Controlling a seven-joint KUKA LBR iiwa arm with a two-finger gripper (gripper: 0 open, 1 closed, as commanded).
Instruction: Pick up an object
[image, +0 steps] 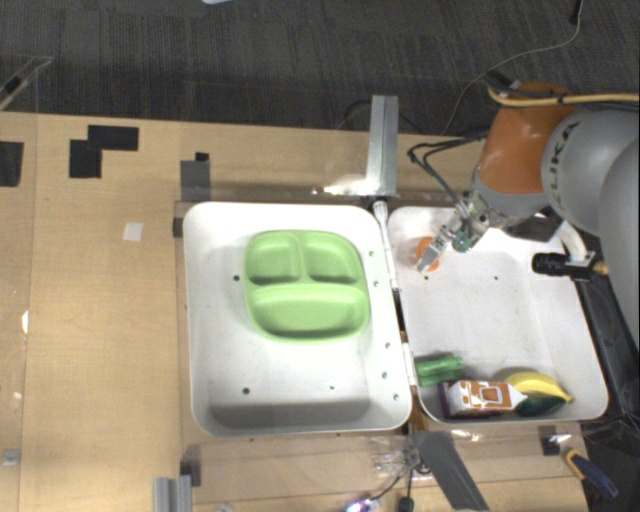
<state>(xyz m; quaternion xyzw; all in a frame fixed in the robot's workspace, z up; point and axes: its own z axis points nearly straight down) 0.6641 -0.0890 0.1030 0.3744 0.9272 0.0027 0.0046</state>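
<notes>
The grey arm with its orange band reaches in over the far edge of the right shallow white plastic bin, and its two-finger hand sits low near that bin's far left corner, right at a small orange object lying there. The fingertips appear to be against or around this orange piece, but the view is too small and blurred to settle it, so I cannot tell whether the hand is spread or pressed together, nor whether anything is truly pinched. Judging by this, the pick looks to be at the grasping stage: the approach is made, while a secure hold and the lift off the bin floor are left to do. Along the near edge of the right bin lie three more things, close together: a green roll-shaped item toward the near left corner, a brown and white printed carton beside it, and a yellow banana resting just past the carton. That makes four loose objects in the right bin. The left shallow white plastic bin carries one light green plastic divided tray with three compartments, lying flat toward its far side. Two bins stand side by side on the wooden tabletop.
</notes>
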